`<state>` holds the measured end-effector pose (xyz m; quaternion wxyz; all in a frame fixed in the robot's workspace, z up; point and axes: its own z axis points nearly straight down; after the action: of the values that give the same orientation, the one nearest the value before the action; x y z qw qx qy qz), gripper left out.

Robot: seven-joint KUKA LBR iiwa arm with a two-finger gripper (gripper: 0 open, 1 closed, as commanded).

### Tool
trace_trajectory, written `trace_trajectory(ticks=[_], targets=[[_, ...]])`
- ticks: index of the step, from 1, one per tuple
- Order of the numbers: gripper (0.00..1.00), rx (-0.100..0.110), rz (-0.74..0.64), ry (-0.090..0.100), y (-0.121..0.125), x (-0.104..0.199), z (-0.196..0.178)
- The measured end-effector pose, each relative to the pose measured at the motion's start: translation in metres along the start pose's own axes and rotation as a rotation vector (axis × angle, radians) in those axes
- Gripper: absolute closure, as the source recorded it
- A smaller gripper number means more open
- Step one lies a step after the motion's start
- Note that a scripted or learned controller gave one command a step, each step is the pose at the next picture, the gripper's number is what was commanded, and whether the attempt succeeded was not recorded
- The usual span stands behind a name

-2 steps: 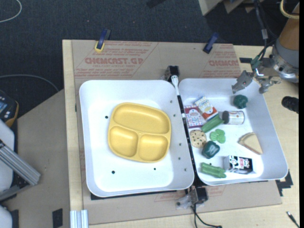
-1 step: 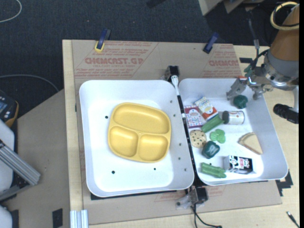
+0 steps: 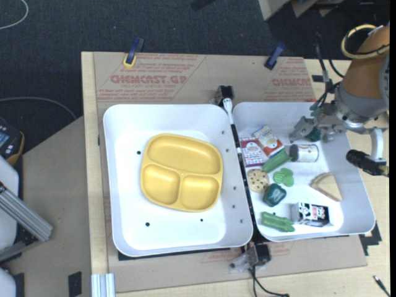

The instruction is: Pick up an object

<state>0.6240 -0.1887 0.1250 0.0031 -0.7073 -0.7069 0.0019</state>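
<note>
My gripper (image 3: 309,129) over right bin (image 3: 356,193), far side; finger spread unreadable, nothing visibly held. Can (image 3: 304,153) just below it, lying sideways, long axis left-right.

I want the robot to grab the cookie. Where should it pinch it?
Probably across its round edge, coming straight down. The cookie lies flat near the right bin's left wall, with a green pepper close beside it, so the hand should pinch where its rim looks freest.
</note>
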Motion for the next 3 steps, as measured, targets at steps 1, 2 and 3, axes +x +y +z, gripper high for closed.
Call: trace_trajectory(ticks=[1, 2, 3], targets=[[0.00, -0.002, -0.001, 0.000, 0.000, 0.001, 0.043], [1.00, -0.009, 0.000, -0.002, 0.001, 0.000, 0.029], [1.00, -0.014, -0.002, -0.004, -0.001, 0.009, -0.029]])
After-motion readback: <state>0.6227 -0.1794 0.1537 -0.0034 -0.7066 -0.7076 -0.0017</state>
